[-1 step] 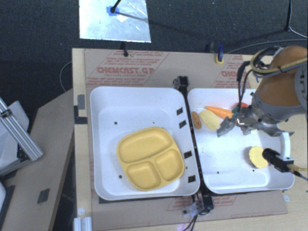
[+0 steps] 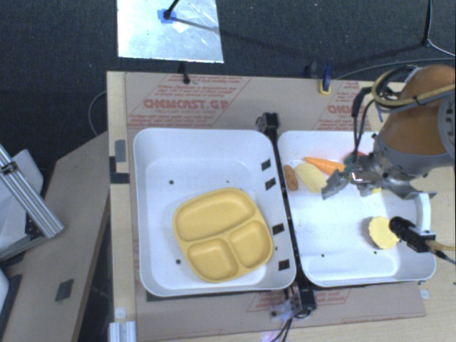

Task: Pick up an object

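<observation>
Grey two-finger gripper (image 2: 340,183): over right white bin (image 2: 342,262), fingers spread, nothing between them. Pale yellow rounded piece (image 2: 311,178): just left of fingertips. Orange carrot-shaped piece (image 2: 324,164): behind it. Small brown oblong piece (image 2: 291,177): by divider. Yellow round piece (image 2: 381,232): right. Left white bin (image 2: 160,155): yellow three-compartment plastic tray (image 2: 222,233).

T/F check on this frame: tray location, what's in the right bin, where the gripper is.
1. The yellow three-compartment plastic tray lies in the left white bin. True.
2. The tray holds food items. False: its compartments are bare.
3. The orange carrot-shaped piece lies in the right white bin. True.
4. The gripper hangs over the left bin. False: over the right bin, beside the pale yellow piece.
5. The small brown oblong piece sits in the tray. False: right bin, by the divider.
</observation>
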Available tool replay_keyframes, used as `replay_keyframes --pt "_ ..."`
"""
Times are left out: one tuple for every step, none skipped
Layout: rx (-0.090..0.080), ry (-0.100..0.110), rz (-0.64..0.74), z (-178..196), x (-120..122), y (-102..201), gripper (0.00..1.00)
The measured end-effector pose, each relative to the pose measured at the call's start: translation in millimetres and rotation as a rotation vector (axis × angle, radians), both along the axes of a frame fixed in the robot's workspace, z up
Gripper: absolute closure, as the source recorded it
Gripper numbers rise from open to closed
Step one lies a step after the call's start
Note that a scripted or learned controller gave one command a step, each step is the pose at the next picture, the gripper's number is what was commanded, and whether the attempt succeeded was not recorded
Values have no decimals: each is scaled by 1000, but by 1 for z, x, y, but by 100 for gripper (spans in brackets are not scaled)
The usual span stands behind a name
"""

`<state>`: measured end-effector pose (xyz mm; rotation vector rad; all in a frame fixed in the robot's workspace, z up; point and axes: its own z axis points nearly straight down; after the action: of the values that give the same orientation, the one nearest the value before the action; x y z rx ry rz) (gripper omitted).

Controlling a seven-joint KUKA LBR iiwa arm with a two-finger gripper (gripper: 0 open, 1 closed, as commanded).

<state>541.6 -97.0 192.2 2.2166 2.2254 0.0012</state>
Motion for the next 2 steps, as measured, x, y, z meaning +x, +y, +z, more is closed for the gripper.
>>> replay_keyframes --pt "1 3 -1 -44 2 6 0" --pt "1 4 -3 -105 3 2 0"
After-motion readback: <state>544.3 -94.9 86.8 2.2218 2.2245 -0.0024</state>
